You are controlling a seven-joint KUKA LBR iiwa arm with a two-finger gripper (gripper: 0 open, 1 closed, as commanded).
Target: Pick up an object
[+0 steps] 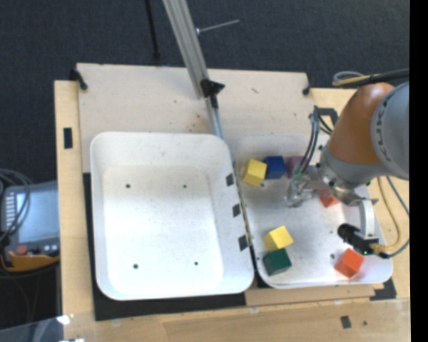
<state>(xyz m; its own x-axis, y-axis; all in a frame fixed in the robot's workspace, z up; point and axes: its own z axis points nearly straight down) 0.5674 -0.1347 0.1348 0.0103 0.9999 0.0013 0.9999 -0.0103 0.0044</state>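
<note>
Right white bin (pixel 310 280), fingers (pixel 297 193) above bare floor (opening unclear, nothing visibly held)

The flat, light wooden bench (pixel 150 95) carries two shallow white plastic bins (left bin (pixel 107 191), right bin (pixel 310 273)) side by side.

bins (pixel 164 144): white speckled plastic, matt; bench (pixel 150 91): pale wood; pole (pixel 185 38): ribbed metal

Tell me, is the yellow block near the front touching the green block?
Touching. The camera view shows the yellow block resting right against the top edge of the green block in the right bin, with no white floor showing between them.
</note>
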